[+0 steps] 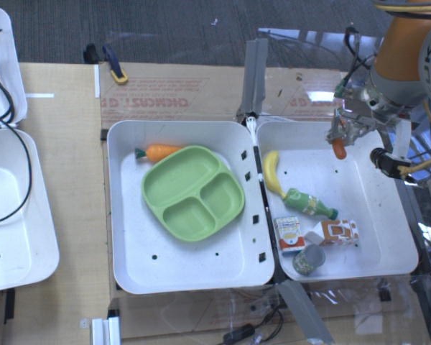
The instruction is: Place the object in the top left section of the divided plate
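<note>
- End effector (343, 136), upper right of frame, above the right white bin (388, 214): a small orange-red object (339, 149) sits between its fingers, apparently held.
- Object looks light, rigid, smooth; the grip near its top seems adequate, though it could slip.
- Green divided plastic plate (193, 192) lies in the left white bin (129, 214), left of centre.

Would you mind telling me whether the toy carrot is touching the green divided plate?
Touching. In the camera view, the carrot lies in the left bin against the upper-left rim of the green divided plate, with no white bin floor showing between them.
</note>
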Tool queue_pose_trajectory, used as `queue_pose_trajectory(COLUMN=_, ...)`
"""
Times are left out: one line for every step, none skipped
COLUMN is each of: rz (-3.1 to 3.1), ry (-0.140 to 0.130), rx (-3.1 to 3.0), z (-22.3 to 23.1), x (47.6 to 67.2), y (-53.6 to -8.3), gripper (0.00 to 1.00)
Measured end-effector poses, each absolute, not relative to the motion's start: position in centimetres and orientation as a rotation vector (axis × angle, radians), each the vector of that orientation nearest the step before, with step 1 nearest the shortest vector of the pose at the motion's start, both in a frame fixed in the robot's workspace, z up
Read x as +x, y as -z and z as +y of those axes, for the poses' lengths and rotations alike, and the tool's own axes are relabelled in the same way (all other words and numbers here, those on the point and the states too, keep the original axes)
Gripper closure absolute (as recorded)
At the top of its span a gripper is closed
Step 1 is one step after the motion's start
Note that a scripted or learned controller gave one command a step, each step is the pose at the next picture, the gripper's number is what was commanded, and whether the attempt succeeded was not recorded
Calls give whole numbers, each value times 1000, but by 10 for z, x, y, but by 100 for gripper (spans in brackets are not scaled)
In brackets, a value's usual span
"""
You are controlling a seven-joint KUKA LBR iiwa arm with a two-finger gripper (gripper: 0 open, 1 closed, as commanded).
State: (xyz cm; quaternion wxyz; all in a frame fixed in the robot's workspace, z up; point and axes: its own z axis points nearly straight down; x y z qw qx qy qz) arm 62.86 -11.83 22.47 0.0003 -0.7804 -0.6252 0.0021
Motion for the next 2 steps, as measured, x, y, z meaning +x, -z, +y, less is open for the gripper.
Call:
queue_pose_trajectory(rz=-1865, ry=-7, rx=-2525, z=-33, x=578, y=-190, gripper=100)
queue_pose_trajectory(rz=-1914, ry=-7, rx=-2489, z=55, x=559, y=-191, gripper=100)
